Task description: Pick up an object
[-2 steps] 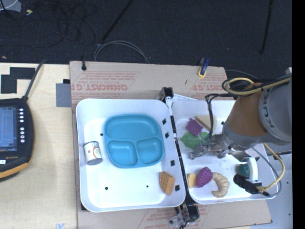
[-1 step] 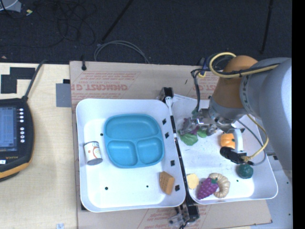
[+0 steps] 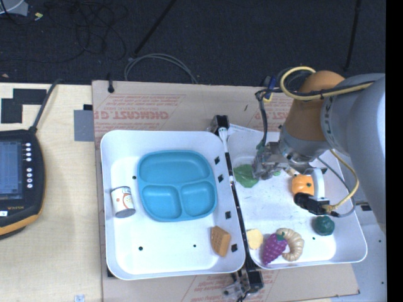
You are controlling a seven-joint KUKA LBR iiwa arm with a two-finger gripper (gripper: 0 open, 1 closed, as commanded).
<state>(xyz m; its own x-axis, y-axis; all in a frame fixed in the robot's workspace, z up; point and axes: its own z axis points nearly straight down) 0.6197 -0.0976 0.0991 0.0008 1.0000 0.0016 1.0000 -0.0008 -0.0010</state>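
My gripper (image 3: 262,167) hangs low over the upper left part of the right bin (image 3: 352,247). Just below and left of it lies a green object (image 3: 245,177), partly covered by the gripper; whether they touch is unclear. An orange toy (image 3: 302,184) sits to the gripper's right, with a dark green ball (image 3: 324,225) further down. Along the bin's front lie a purple grape bunch (image 3: 273,247), a tan pretzel-like ring (image 3: 293,243) and a pale yellow piece (image 3: 254,238).
The left bin (image 3: 113,244) holds a blue divided plate (image 3: 176,185), a small can (image 3: 123,201) at its left wall and a brown cracker (image 3: 220,240) at front right. A pendant (image 3: 16,175) lies on the bench at far left. Cables trail around the arm's wrist.
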